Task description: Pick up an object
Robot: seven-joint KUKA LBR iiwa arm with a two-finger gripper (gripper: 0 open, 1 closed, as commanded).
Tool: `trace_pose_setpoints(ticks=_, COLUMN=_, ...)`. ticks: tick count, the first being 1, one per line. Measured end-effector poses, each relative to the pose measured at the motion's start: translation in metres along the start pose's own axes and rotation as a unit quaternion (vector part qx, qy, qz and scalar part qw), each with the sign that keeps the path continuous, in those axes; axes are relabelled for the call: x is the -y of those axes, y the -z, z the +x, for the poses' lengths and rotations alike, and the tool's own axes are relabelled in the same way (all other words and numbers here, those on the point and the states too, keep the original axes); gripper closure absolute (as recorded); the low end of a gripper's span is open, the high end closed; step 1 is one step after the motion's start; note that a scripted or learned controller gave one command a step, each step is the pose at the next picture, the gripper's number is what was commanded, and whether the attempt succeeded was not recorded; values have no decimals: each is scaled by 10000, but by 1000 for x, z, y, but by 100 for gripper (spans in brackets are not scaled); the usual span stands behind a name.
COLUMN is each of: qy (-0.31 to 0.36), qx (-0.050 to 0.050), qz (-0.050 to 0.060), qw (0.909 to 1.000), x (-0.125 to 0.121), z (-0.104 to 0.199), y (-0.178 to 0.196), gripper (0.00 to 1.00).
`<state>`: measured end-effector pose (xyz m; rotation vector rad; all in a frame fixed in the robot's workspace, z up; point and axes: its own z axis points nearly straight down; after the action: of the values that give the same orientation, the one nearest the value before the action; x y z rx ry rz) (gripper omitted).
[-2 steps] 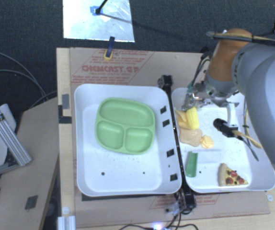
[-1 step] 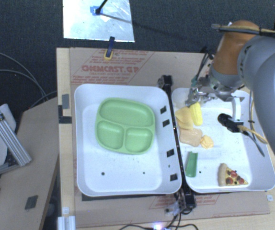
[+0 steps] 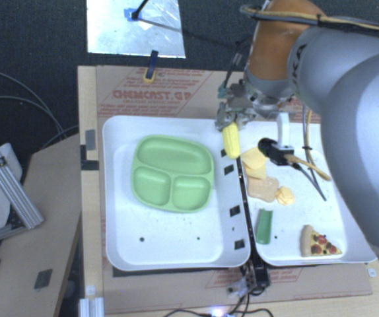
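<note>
My gripper (image 3: 230, 123) hangs over the back end of the divide between the two white bins. It is shut on the top of a yellow corn cob (image 3: 230, 142), which points down from its fingers just above the bins' shared rim. Below and to the right, in the right bin (image 3: 335, 197), lie a yellow cheese wedge (image 3: 253, 160), a pale bread piece (image 3: 263, 189), a small yellow lump (image 3: 285, 195), a green stick (image 3: 263, 225) and a pizza slice (image 3: 315, 241).
A green divided plate (image 3: 173, 173) lies in the left bin (image 3: 120, 223). The arm's large grey body covers the right bin's far right side. A cardboard sheet (image 3: 156, 91) lies under the bins.
</note>
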<state>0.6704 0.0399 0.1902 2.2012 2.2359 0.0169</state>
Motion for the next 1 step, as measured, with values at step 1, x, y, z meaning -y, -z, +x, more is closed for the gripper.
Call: trace_pose_setpoints(ticks=1, qy=-49, qx=19, qz=43, qw=10000, x=26, z=4, y=11, gripper=100)
